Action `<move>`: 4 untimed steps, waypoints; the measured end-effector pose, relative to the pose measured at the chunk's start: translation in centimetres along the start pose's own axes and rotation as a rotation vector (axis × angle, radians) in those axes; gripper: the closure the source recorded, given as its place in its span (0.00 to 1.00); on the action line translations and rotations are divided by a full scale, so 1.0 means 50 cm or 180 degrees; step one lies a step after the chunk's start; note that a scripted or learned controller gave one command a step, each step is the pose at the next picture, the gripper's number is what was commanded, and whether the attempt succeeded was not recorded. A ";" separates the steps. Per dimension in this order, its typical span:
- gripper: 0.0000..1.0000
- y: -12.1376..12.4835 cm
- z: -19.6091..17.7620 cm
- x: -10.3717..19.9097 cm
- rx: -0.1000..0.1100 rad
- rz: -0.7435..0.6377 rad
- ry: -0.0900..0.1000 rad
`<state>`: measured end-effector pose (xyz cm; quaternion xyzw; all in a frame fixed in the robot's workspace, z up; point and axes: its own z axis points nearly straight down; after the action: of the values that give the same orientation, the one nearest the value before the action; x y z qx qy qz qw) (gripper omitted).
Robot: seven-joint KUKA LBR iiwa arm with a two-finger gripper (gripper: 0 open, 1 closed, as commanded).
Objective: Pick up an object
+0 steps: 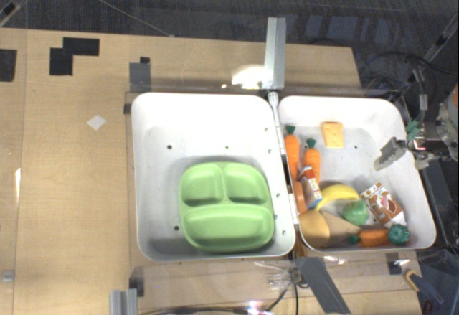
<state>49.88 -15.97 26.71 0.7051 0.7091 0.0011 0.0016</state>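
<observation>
Camera view: we see toy food heaped in the right bin, with the gripper hanging over that bin's right side.

We find the pile along the bin's left wall and near edge: two carrots against the divider, a yellow banana beside a green round piece, a tan wedge, a small printed packet, a third carrot and a broccoli floret in the near right corner. A cheese slice lies apart toward the far wall. We cannot tell how the gripper's jaws stand; nothing shows held in it, and it sits above bare bin floor, well right of the cheese. In the left bin we see a green divided tray.
</observation>
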 end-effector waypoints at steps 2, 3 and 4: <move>0.00 0.009 0.343 -0.089 -0.0007 -0.0420 -0.0003; 0.00 0.012 0.086 -0.093 -0.0012 -0.0771 -0.0007; 0.00 0.073 0.288 -0.091 0.0004 -0.0157 0.0002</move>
<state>53.62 -20.49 12.33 0.6873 0.7263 0.0008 0.0010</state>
